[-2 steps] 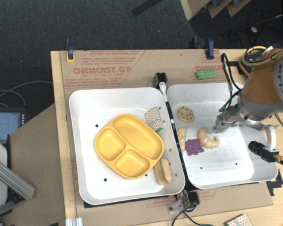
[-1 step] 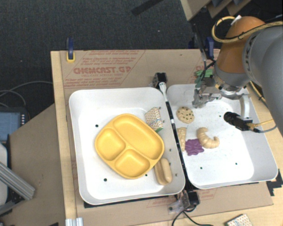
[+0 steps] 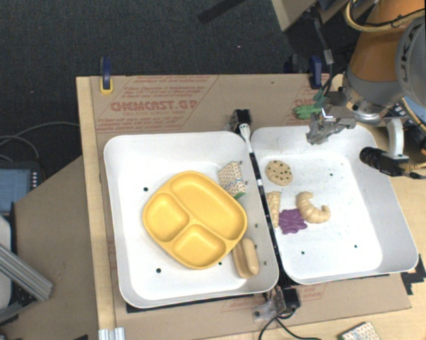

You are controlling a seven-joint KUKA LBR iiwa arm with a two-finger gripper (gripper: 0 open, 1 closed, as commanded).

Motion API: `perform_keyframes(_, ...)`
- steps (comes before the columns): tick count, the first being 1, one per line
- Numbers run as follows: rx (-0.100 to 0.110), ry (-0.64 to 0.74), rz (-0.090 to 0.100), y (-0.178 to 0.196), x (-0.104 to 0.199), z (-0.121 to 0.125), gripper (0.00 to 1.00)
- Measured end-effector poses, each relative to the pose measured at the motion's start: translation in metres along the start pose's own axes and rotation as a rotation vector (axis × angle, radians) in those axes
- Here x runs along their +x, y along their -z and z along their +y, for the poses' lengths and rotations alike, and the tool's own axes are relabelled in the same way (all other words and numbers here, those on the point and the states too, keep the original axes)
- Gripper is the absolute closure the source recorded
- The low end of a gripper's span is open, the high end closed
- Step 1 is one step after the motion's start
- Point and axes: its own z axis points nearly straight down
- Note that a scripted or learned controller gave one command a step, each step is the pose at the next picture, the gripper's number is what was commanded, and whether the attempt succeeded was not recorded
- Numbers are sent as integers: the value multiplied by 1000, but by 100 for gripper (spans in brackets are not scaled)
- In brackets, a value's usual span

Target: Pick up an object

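Note:
The right bin (image 3: 370, 222) holds a round cookie (image 3: 279, 172), a tan croissant (image 3: 313, 208), a purple bunch of grapes (image 3: 292, 221) touching the croissant, and a pale stick-shaped piece (image 3: 273, 202) against the dividing wall. My gripper (image 3: 327, 130) hangs over the far edge of the right bin, up and to the right of the cookie and well apart from every object. Nothing is visibly held in it. The grey arm with its orange band (image 3: 384, 45) rises behind it at the top right.
The left bin (image 3: 123, 205) carries a yellow divided plate (image 3: 194, 219), a patterned packet (image 3: 231, 177) at the plate's far right and a tan bun (image 3: 246, 257) at its near right. A black clamp (image 3: 240, 119) sits at the bins' far junction.

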Motion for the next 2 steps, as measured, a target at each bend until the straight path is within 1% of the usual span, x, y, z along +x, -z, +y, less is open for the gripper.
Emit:
perform_keyframes(1, 2, -1, -1, 40, -20, 12, 100)
perform_keyframes(2, 8, 1, 2, 58, -1, 0, 100)
